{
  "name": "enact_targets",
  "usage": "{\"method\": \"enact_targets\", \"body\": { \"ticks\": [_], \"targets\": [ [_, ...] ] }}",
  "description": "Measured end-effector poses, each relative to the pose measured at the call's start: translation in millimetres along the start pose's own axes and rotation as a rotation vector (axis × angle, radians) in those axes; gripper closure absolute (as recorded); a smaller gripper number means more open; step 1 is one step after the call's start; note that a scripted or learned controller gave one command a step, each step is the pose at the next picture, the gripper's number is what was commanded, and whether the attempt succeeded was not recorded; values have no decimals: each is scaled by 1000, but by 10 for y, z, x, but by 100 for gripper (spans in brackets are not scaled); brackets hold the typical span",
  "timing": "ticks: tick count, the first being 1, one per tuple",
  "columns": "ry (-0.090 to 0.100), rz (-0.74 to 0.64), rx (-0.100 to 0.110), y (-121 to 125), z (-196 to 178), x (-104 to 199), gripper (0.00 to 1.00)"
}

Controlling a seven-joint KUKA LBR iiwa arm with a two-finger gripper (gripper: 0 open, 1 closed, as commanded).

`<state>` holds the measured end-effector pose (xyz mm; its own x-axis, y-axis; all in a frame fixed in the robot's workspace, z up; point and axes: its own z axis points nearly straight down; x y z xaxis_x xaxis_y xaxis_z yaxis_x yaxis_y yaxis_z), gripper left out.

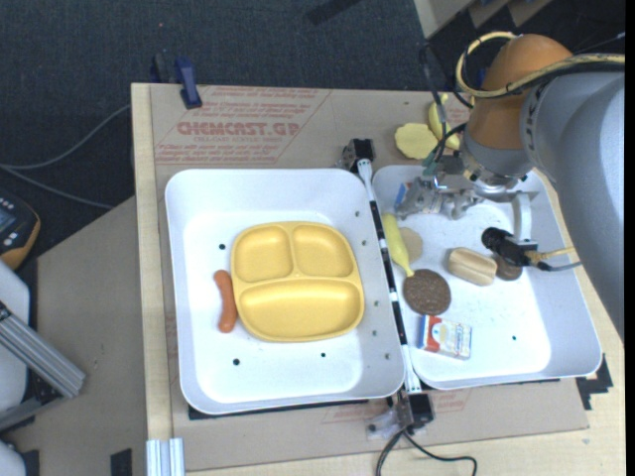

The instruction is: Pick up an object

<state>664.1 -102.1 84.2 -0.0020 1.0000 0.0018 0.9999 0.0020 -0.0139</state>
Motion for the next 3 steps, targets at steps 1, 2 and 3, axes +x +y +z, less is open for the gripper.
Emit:
{"method": "enact_targets", "body": {
  "ticks": [1, 2, 3],
  "targets": [
    [-1, 0, -1, 1, 1, 88, 0],
    [-2, 1, -15, 28, -117, 94, 100],
    [-3, 1, -14, 25, -110, 94, 0]
  ]
}}
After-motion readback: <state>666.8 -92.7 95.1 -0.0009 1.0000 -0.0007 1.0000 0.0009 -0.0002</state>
